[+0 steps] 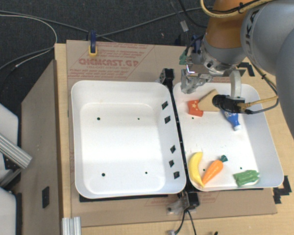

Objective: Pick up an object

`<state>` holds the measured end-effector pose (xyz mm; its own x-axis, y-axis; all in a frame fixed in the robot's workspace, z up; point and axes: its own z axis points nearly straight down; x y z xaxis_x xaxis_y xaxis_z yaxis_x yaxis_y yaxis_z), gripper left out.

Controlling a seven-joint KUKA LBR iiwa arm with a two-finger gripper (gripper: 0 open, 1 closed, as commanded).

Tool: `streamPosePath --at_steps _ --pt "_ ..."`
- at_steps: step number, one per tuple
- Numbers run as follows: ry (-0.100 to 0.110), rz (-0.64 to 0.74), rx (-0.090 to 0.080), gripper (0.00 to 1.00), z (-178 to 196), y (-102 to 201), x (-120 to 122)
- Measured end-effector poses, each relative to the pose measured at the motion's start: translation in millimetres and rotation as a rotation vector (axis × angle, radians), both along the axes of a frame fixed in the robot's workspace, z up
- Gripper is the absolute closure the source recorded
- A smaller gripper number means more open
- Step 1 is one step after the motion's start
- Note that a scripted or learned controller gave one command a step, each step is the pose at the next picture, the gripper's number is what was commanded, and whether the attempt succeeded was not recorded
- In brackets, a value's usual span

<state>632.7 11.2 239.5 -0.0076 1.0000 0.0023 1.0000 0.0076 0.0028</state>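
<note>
My gripper (190,85) hangs over the far left corner of the right bin (264,146), just above a red block (195,107) and a tan wooden wedge (210,100). A blue object (233,120) lies to the right of the red block, partly hidden by the wrist. Along the near edge of the same bin lie a yellow banana (196,167), an orange carrot (213,170) and a green piece (246,177). Nothing shows between the gripper and the bin floor.
The left bin (83,131) stands beside the right one, with a black divider strip (172,131) between them. Both rest on a cardboard sheet (112,58) that carries a blue and yellow clamp (92,43) at its far edge.
</note>
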Motion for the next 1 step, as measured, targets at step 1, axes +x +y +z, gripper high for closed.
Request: streamPosePath --at_steps 1 --pt "0.000 -0.001 -0.001 1.00 -0.9 59.6 15.0"
